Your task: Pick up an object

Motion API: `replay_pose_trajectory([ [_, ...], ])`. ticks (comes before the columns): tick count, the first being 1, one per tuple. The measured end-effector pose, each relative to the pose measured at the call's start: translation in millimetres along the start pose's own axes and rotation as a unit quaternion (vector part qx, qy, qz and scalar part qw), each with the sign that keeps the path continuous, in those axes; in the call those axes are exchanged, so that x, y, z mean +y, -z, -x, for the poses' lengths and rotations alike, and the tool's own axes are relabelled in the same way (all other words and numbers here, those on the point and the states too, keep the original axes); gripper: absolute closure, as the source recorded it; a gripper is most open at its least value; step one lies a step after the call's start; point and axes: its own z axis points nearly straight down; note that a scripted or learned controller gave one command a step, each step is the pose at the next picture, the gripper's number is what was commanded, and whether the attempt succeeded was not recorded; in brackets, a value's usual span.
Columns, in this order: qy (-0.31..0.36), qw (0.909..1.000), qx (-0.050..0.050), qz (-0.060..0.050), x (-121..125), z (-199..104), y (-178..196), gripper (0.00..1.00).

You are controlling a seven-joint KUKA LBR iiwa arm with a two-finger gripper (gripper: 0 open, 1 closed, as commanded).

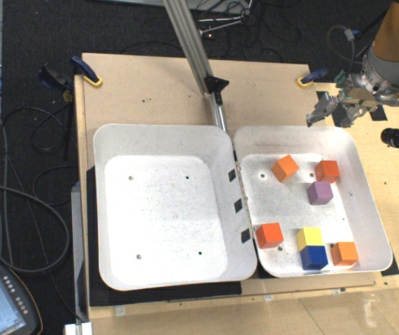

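Seven cubes are spread over the right bin (367, 208), and any of them could be the pick. Nearest the arm, an orange cube (284, 167), a red-orange cube (327, 171) and a purple cube (320, 192) are grouped in the far half, close together but apart. Along the near edge, another orange cube (269, 234) sits alone, while a yellow cube (309, 238) is pressed against a blue cube (314, 257), with a third orange cube (344, 253) just beside them.

Nothing has been lifted yet. The gripper (332, 110) is hung above the bench past the bin's far rim, clear of every cube, and no object is seen between its parts. How wide it is set cannot be told at this size.

So the whole job is judged to lie ahead: a cube must be chosen, reached, closed on and raised. The left bin (115, 187) is seen alongside.
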Motion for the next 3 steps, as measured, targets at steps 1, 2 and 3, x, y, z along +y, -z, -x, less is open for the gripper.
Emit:
replay_pose_trajectory([
  [1, 0.000, 1.0000, 0.000, 0.000, 0.0, -0.2, -0.1, 0.00],
  [2, 0.000, 1.0000, 0.000, -0.001, -0.9, -2.9, -43.1, 0.00],
  [3, -0.001, 1.0000, 0.000, -0.001, -1.0, 0.1, -87.1, 0.00],
])
